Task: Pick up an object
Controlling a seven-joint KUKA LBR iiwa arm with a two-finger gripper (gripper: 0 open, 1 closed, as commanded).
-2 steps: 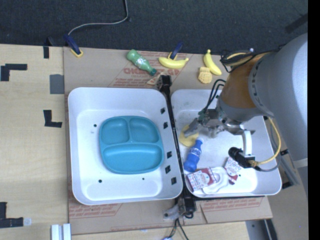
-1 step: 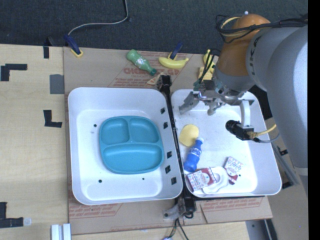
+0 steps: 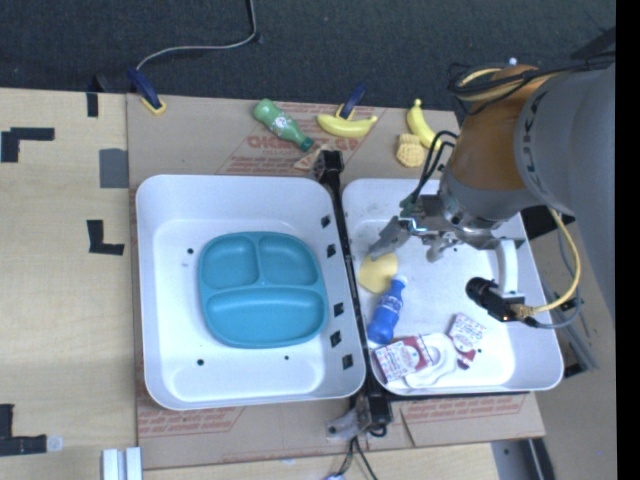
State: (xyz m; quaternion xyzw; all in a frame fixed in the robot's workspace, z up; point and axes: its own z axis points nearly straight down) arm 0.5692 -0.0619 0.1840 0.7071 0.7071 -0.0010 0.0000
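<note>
While spread apart above a rounded yellow lump (image 3: 378, 271), metal fingers (image 3: 390, 236), blue plastic bottle (image 3: 387, 311) alongside.

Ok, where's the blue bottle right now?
In the camera view the blue bottle lies in the right bin, near its left wall, just below the yellow object and above the red-and-white packet.

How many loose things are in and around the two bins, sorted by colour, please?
Yellow: 4, namely banana, second banana, corn piece, yellow lump
Blue: 2, namely blue plate, blue bottle
Green: 1, green bottle
Red and white: 2, namely large packet, small packet
Total: 9
</note>
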